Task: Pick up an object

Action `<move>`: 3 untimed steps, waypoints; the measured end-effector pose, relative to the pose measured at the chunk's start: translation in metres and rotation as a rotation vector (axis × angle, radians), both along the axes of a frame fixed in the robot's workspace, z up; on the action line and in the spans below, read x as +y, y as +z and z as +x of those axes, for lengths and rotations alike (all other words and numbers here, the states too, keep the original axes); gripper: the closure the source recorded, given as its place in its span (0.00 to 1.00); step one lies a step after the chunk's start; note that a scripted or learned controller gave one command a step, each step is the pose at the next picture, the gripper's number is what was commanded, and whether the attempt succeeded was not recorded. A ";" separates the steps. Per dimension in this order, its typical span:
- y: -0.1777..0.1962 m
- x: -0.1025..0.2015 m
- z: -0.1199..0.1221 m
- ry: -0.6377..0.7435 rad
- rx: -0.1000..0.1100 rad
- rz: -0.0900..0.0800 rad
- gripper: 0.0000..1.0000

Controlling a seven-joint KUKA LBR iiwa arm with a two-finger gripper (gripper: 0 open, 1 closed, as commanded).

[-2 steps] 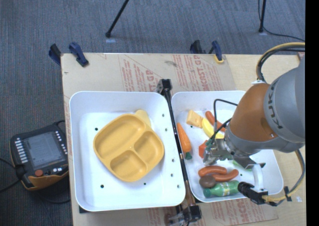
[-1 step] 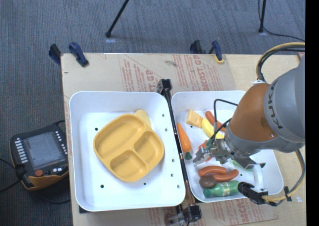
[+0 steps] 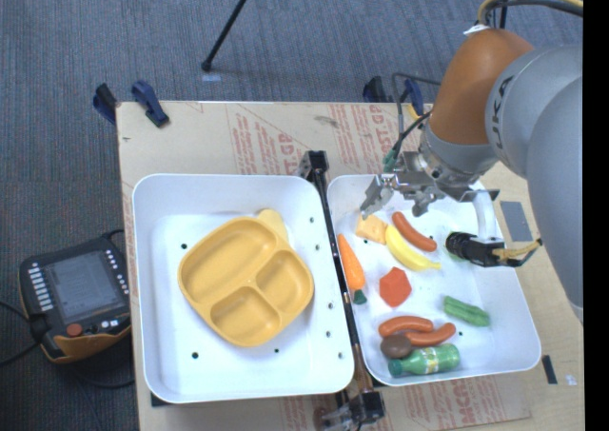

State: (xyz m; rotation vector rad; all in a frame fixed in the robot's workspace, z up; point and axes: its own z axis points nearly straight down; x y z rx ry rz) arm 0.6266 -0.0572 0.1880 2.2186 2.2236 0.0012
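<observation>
Two shallow white plastic bins sit side by side on a cardboard-topped bench. Left bin (image 3: 152,229), centre-left of frame: a glossy yellow divided tray (image 3: 245,279) w/ three compartments. Right bin (image 3: 519,324), centre-right, holds toy food: smooth tapered orange carrot (image 3: 351,264) along its left wall, curved yellow banana (image 3: 409,252), red sausage (image 3: 414,231) lying across the banana, pale orange cheese wedge (image 3: 372,228), blocky red pepper piece (image 3: 395,286), green pickle (image 3: 465,310), two red sausages (image 3: 417,329) near the lower edge, brown-capped green bottle (image 3: 423,359) below them. Gripper (image 3: 404,199) hangs over the bin's upper left, fingers spread apart, nothing between them, just above cheese and sausage.
</observation>
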 end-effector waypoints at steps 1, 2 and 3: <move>-0.097 -0.050 0.007 -0.002 -0.002 0.000 0.00; -0.090 -0.049 0.006 0.003 0.004 0.000 1.00; -0.001 0.015 -0.069 0.001 0.004 0.002 1.00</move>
